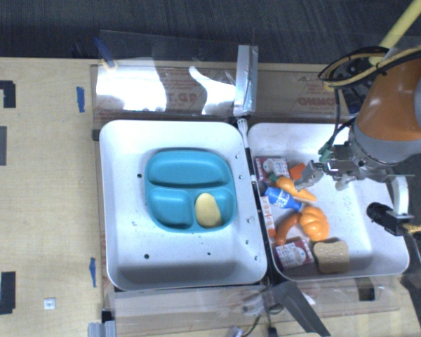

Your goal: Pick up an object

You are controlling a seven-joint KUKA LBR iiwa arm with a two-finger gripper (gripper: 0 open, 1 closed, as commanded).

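Observation:
In the right bin (382, 248) lies a heap of toy food: a carrot (295, 188), a small orange pumpkin (313, 221), a blue bottle (281, 200), a curved orange piece (286, 227), a brown bread slice (330, 255) and two printed packets (274, 167) (292, 254). My gripper (325, 177) hangs over this bin, just right of the carrot. It is open with nothing between its fingers, and the left finger (310, 176) is close to the carrot's thick end.
The left bin (119, 188) holds a blue divided plate (175, 181) with a yellow oval item (208, 210) in its lower right compartment. A metal divider (245, 83) stands behind the bins. Cables (351, 65) loop above the arm's orange band.

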